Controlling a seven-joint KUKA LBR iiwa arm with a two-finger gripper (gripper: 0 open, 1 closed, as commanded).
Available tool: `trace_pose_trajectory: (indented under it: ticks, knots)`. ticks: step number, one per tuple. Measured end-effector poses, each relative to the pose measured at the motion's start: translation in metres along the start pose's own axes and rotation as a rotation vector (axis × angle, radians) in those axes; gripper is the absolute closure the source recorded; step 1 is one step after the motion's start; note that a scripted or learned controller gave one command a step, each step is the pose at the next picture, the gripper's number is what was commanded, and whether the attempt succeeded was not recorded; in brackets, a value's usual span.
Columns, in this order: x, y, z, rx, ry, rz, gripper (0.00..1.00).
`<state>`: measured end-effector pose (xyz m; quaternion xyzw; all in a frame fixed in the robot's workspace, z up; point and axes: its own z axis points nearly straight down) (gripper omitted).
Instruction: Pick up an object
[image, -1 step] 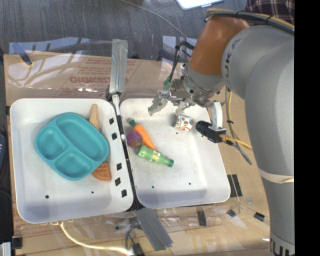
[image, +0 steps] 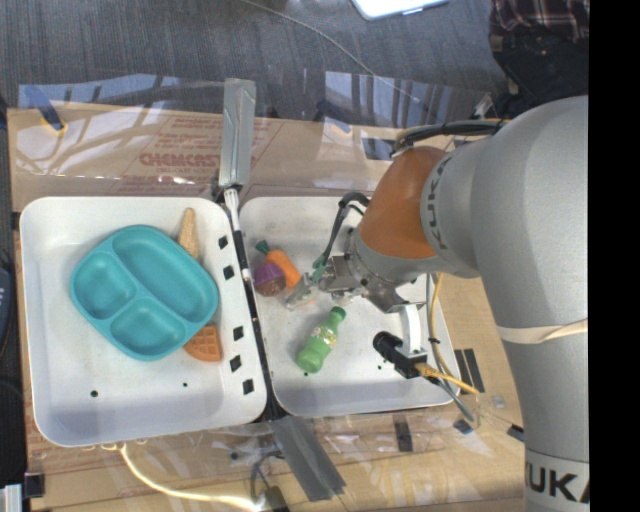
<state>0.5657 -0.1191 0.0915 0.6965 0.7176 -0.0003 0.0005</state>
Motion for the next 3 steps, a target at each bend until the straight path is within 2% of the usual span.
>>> trace_pose_trajectory:
  ticks: [1,2,3]
  knots:
    - [0.022,0.051,0.000,0.002,0.001,0.217,0.00]
    - [0.022,0.051,-0.010,0.004,0.002,0.213,1.00]
    - [0.081,0.028,-0.102,-0.003,0.001,-0.054,1.00]
